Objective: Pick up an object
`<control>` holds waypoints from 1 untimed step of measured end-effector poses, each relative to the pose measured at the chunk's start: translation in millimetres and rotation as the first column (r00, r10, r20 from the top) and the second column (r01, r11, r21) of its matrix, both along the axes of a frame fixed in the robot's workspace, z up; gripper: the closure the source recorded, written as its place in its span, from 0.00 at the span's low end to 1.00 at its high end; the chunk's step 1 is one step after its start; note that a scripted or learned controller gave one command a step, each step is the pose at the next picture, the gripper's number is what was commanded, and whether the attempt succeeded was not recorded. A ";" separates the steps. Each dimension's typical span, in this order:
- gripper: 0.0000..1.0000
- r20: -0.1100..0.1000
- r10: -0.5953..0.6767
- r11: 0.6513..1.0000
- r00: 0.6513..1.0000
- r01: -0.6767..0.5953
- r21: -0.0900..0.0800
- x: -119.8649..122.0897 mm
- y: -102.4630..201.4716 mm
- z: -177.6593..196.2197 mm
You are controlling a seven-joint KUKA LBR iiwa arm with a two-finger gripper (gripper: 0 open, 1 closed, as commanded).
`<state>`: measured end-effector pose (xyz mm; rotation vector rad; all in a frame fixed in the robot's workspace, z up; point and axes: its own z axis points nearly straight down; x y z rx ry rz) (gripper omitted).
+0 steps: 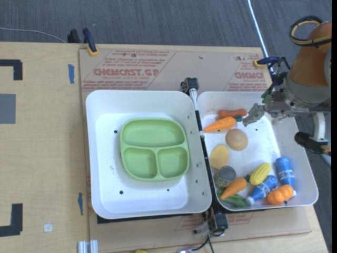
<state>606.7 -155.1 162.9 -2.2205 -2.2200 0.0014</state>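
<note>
Tan wood surface [42, 141] carries two white bins; grey carpet lies at twelve o'clock. The claw [253, 115] hovers at three o'clock, grip state unclear.

— What does the arm [310, 67] look like?
— Grey body, broad orange band above the wrist, a yellowish cable looped over it.
— And the end?
— Grey metal gripper [251, 116], with dark fittings at the wrist.

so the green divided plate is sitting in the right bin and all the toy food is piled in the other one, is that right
Not quite. The green divided plate sits in the left bin, as the camera view shows. The toy food, such as the carrot and corn, is piled in the other one, the right bin.
</note>
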 end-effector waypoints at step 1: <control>0.00 0.005 0.002 1.000 1.000 -0.002 -0.001 60.7 53.8 -77.1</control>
